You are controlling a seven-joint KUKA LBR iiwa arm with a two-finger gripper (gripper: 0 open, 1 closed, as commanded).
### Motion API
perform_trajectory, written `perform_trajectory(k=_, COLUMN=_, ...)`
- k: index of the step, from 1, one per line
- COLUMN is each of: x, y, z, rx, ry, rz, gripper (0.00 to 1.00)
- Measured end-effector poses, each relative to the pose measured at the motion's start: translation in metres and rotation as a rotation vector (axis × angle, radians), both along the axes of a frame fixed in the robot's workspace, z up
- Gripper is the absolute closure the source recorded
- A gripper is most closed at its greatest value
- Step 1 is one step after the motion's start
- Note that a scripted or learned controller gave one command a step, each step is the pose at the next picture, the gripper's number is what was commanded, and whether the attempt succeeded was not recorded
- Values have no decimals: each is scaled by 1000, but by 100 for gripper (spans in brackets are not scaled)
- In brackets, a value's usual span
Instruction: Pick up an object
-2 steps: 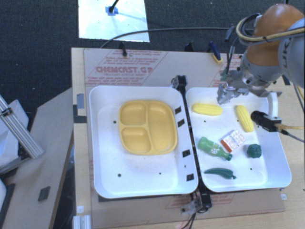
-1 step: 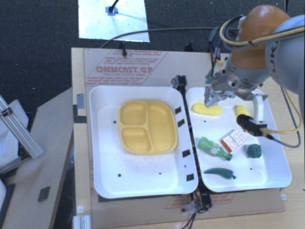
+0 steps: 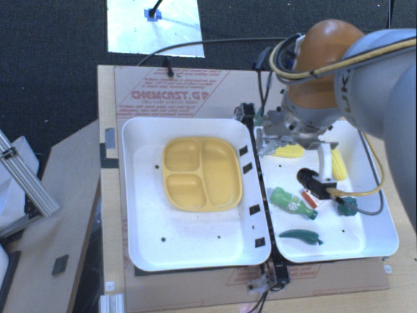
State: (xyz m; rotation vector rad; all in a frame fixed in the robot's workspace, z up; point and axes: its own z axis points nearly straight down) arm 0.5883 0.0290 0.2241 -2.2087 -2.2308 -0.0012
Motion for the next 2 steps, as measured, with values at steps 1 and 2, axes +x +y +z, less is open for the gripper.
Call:
perform_trajectory(k=1, x=-29, y=57, z=-3, rx=1, ry=1, rz=1, gripper=100)
perform_trajectory(k=2, x=-40, y=78, z=8, rx=-1, ry=-2, rz=-2, gripper=100)
